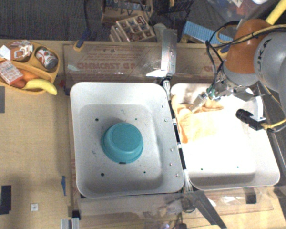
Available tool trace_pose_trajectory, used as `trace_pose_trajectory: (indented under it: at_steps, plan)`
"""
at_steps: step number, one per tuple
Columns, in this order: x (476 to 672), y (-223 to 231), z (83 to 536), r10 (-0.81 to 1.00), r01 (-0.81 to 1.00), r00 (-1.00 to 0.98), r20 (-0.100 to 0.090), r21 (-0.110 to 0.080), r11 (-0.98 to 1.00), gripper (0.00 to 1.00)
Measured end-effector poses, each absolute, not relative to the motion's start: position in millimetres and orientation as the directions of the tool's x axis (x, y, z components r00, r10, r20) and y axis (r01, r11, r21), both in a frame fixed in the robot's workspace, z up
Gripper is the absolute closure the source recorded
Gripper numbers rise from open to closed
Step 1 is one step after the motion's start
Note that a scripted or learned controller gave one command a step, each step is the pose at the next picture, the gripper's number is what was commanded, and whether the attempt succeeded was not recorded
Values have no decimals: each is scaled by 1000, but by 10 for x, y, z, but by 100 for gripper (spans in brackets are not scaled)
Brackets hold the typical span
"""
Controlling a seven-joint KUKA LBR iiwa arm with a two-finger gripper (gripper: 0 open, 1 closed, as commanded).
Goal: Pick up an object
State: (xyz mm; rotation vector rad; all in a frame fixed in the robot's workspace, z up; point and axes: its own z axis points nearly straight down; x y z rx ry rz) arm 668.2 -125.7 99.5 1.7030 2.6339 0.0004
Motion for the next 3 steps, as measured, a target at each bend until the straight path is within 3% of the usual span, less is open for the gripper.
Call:
trace_pose_trajectory:
  at_steps: [1, 2, 3]
  plan:
    - [6696, -1263, 1107, 912, 912, -409, -8, 9, 409, 100]
    - [6679, -885, 1863, 779, 779, -627, -5, 5, 627, 100]
    - [6431, -747, 1854, 886, 886, -463, 0, 0, 463, 100]
